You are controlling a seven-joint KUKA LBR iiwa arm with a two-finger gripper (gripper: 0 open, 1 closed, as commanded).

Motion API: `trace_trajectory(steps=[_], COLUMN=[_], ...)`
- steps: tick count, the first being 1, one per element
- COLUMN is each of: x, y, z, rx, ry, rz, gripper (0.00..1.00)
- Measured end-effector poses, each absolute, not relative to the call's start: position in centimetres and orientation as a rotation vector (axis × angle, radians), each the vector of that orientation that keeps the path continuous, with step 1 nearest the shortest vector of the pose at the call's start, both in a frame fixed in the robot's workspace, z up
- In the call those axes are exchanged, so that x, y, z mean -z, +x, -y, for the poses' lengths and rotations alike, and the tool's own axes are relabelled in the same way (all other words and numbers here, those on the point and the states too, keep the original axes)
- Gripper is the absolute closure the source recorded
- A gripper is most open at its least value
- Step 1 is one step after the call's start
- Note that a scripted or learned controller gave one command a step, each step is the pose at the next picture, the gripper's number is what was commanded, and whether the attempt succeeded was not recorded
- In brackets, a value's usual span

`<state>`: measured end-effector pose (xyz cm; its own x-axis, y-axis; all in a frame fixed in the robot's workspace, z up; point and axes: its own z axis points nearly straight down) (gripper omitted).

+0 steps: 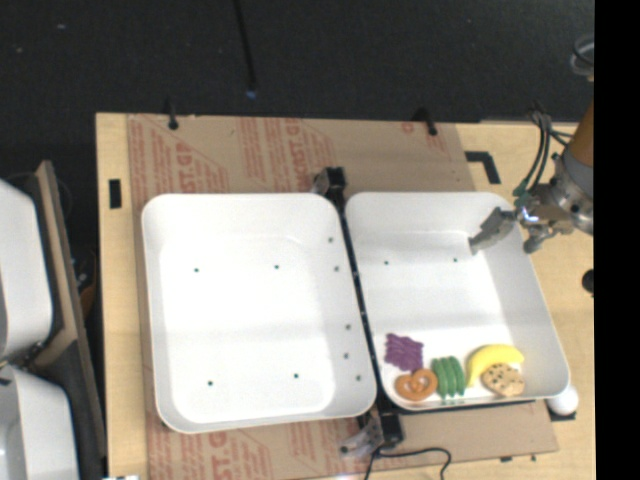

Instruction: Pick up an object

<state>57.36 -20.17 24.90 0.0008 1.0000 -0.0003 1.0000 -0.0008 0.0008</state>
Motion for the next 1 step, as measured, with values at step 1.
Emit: trace_trajectory(steps=[1], x=[-11.66], y=[52.56], z=[22.12], rx=[0.009], ry=[2.233], rz=[-2.224], gripper=[0.0])
